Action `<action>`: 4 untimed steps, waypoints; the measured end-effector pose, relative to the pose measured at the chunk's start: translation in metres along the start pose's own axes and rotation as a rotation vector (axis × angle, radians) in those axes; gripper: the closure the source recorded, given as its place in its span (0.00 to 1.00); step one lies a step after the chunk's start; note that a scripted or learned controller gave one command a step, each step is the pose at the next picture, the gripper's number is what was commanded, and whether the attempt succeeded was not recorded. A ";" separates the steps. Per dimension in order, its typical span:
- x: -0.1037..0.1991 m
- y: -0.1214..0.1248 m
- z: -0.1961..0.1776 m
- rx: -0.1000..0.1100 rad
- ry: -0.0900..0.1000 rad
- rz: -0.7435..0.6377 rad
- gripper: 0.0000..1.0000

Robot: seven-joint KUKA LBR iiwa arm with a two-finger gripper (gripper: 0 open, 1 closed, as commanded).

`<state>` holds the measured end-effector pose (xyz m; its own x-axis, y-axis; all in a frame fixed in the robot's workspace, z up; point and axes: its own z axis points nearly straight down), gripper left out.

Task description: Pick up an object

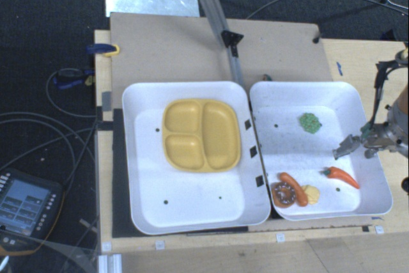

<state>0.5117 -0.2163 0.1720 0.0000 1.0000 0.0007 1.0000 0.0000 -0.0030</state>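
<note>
Camera view is taken from above the bench, and the right bin (pixel 319 99) is used as the landmark throughout. Within that bin a green broccoli piece (pixel 310 123) is seen toward the far side, well apart from the rest. An orange carrot (pixel 342 177) lies toward the near right part of the bin's floor. Along the near wall a sausage (pixel 293 187), a chocolate donut (pixel 282 194) and a small yellow piece (pixel 311 193) are gathered, touching or just beside one another. To the left of the right bin, in the left bin (pixel 144 201), a yellow divided plate (pixel 201 135) is set.

The gripper (pixel 348 147) is seen at the right side of the right bin, above its floor, just beyond the carrot toward the far side. Nothing is seen between its fingers, but whether they are spread or closed cannot be told from this slant.

The step in hand is judged to be the approach: no object has been lifted, and all lie on the bin floor. The carrot is judged the likeliest target, being nearest. For the next move, the gripper would need to be brought over the carrot's middle, turned so the fingers straddle its narrow width, lowered, and closed before any lift is attempted
</note>
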 end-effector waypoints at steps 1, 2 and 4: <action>0.007 -0.001 0.061 0.001 0.001 -0.001 0.00; 0.007 -0.001 0.082 -0.002 0.000 -0.001 0.00; 0.000 -0.003 0.024 -0.009 -0.003 0.001 1.00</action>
<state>0.5083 -0.2162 0.1482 0.0007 1.0000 -0.0025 1.0000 -0.0007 0.0058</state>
